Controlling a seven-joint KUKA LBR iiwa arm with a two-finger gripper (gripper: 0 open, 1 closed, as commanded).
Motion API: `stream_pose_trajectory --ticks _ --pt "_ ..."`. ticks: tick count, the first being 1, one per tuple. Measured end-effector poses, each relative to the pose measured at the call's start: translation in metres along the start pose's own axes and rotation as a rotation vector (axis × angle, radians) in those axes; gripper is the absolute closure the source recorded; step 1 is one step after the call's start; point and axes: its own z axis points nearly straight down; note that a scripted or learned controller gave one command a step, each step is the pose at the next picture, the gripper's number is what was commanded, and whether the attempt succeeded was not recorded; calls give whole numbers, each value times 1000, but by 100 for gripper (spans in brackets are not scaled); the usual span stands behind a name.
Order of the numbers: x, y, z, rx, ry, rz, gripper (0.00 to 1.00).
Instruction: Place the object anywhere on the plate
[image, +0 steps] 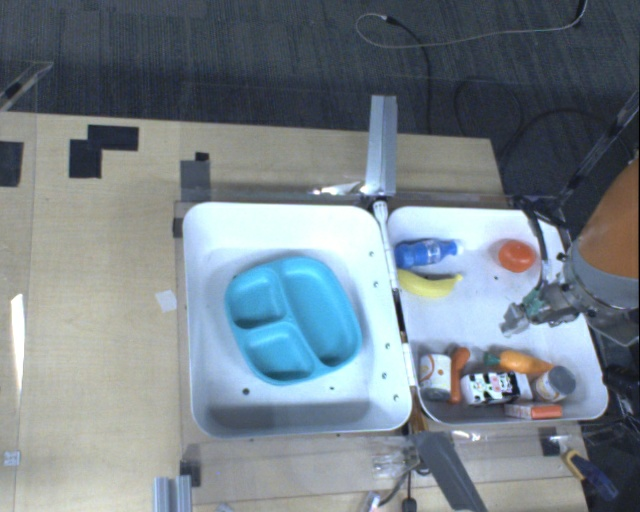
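Note:
A blue three-compartment plate (292, 318) lies in the left bin (215, 240) with nothing on it. In the right bin (470, 310) sit a blue bottle (426, 252), a yellow banana (428, 285) and a small orange fruit (517, 256) toward the back. My gripper (527, 315) hangs over the right side of that bin, above bare floor between the orange fruit and the front row of objects. I see nothing held between its fingertips.
Along the right bin's front wall lie a small can (435, 371), a carrot-like piece (459, 372), a black-and-white carton (490, 387), an orange bottle (527, 364) and a red-tipped marker (533, 410). A metal post (382, 145) rises behind the divider between bins.

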Motion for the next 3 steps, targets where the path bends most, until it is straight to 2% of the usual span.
stream_pose_trajectory --ticks 1,2,3 --pt "60 59 -15 1 -1 16 100" --pt "100 138 -8 2 -1 -6 100" --pt "87 154 -8 1 -2 145 100"
